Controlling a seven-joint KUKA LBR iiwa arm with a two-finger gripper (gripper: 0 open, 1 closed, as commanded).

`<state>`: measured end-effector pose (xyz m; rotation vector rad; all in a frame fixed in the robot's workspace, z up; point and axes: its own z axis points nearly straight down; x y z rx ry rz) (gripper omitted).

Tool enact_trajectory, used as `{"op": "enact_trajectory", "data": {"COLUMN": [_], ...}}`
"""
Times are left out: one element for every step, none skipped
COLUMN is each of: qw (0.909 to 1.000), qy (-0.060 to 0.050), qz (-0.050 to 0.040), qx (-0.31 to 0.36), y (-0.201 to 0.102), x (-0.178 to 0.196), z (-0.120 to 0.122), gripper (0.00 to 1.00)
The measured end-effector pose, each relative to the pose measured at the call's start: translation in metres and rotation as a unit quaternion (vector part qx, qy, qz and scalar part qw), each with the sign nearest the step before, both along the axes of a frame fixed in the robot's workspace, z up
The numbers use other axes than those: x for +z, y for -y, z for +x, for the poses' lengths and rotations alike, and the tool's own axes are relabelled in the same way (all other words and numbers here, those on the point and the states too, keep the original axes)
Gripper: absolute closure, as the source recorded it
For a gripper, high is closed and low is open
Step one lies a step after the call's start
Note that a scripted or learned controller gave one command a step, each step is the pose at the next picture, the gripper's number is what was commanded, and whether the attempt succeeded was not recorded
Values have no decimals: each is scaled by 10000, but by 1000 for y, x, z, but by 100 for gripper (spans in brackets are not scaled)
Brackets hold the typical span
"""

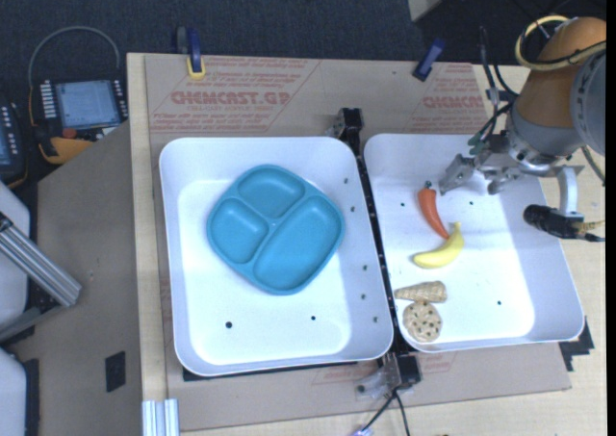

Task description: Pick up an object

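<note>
Bins: two shallow white bins are sitting side by side on the bench, the left bin [192, 328] and the right bin [539, 314].
Left bin contents: one blue divided plate [275, 228] with three compartments is lying near the bin's middle, slightly toward 12 o'clock.
Right bin contents: four small food items are lying in its left half, running in a rough line from 12 o'clock down to 6 o'clock.
Pepper: one red-orange chili pepper [432, 210] is lying at the top of that line.
Banana: one yellow banana [441, 249] is lying just at 6 o'clock of the pepper, close to its tip.
Cone: one tan waffle cone [422, 292] is lying at 6 o'clock of the banana.
Cookie: one chocolate-chip cookie [423, 320] is lying just beside the cone at its 6 o'clock, near the bin's front rim.
Arm: one grey arm is reaching in from 3 o'clock over the right bin's far corner.
Gripper: one gripper [460, 178] is hanging at about 1 o'clock of the pepper, near it; whether its fingers are spread or closed is not readable, and nothing is visible in its grasp.
</note>
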<state>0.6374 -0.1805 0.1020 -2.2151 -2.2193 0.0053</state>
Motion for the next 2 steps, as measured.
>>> {"op": "enact_trajectory", "data": {"qw": [10000, 10000], "qy": [39, 79], "qz": [-13, -26], "qx": [5, -4], "y": [0, 4], "x": [15, 77], "z": [2, 10], "gripper": [100, 100]}}
